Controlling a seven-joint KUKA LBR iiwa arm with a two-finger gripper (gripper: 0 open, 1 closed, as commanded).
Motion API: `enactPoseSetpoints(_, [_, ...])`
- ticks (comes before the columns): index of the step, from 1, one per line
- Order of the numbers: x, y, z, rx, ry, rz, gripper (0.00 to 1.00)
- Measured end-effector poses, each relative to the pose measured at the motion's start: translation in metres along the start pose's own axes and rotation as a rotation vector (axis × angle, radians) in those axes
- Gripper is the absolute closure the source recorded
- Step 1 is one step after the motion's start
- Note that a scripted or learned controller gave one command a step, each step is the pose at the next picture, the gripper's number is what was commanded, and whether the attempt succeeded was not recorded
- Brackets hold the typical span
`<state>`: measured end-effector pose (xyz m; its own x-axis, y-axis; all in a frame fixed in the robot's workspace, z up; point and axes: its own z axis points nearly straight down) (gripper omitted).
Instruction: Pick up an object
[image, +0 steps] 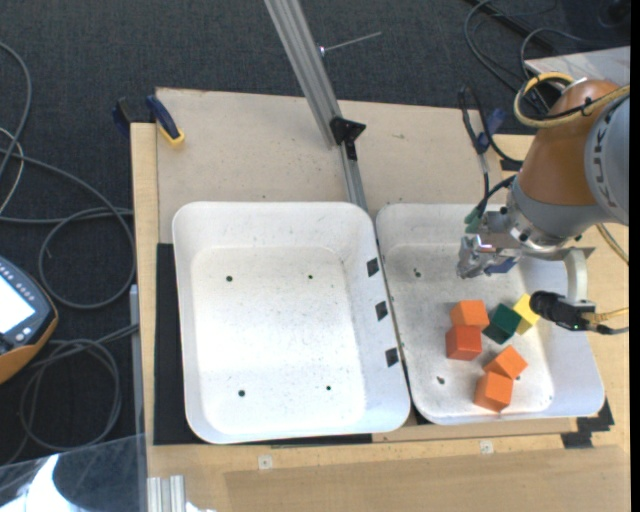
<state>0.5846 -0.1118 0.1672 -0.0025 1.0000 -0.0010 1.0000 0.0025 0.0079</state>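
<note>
Several small blocks lie in the right bin. Two orange blocks sit stacked close together near the bin's middle, with a green block and a yellow block just to their right. Two more orange blocks rest nearer the front edge. My gripper hangs over the back part of the right bin, above and behind the blocks, pointing down. Nothing shows between its fingers.
The left bin lies beside the right one. A slanted metal pole crosses the back of the bench. Clamps sit at the bench's back edge, and cables trail over the floor at left and upper right.
</note>
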Motion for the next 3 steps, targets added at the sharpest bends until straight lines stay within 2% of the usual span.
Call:
enactPoseSetpoints(1, [0.005,0.008,-0.047,0.001,0.0,0.0,1.0])
enactPoseSetpoints(2, [0.008,0.01,-0.111,-0.002,0.0,0.0,1.0])
enactPoseSetpoints(3, [0.062,-0.004,-0.116,0.009,0.004,-0.004,1.0])
